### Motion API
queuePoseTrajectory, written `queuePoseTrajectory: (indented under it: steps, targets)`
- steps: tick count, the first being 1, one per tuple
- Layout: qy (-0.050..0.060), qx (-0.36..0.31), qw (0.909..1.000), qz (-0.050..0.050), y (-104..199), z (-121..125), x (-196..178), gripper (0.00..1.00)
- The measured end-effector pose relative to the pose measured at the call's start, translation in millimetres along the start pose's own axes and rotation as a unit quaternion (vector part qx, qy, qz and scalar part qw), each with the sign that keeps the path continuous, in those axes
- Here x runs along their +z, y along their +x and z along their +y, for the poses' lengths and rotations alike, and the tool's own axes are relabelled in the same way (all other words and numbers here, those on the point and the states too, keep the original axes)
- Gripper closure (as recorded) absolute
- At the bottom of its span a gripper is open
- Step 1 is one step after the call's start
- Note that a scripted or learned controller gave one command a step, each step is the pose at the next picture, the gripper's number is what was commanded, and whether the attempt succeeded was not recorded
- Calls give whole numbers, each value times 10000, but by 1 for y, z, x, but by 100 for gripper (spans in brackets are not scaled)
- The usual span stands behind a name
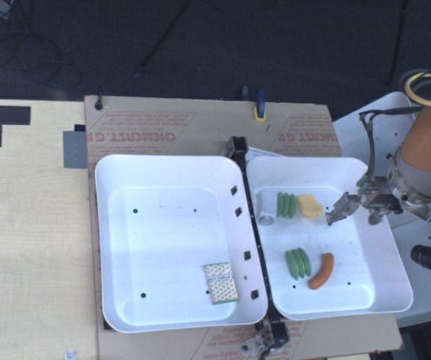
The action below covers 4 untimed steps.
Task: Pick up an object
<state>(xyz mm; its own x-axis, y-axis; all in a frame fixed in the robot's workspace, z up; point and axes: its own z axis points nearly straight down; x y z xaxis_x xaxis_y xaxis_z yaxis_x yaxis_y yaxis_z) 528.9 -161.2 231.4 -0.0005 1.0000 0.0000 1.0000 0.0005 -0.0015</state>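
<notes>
Right bin [384, 295], smooth white plastic with rounded corners, holds five items. Upper group: a small grey cylinder [266, 217] near the bin's left wall, a ribbed green pod piece [286, 205] just beside it, and a pale yellow blocky piece [309, 206] touching the pod's right side. Lower group: a second green ribbed pod piece [298, 263] and an orange, sausage-shaped curved item [321, 271] just to its right, slightly apart from it.

I see the tool [340, 212] at the bin's right side, metallic grey, its tip just right of the yellow piece and not touching it. Nothing sits between its fingers; I cannot tell whether they are spread or pressed together.

Left bin [110, 238], same white plastic, holds a small flat patterned packet [221, 283] near its lower right corner. Both bins rest on brown printed cardboard [163, 130] over the pale wood worktop [28, 238].
</notes>
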Motion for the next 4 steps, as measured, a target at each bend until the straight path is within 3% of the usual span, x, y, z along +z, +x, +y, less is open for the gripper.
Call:
queuePoseTrajectory:
  steps: [1, 2, 3, 4]
  targets:
    - [-89, -15, 10000, -39, -47, 31, -224, 0]
    - [6, -43, 10000, -6, -44, 31, -223, 100]
    - [-45, -41, 10000, -2, 34, 52, -312, 100]
    - [19, -27, 10000, -1, 32, 52, -316, 100]
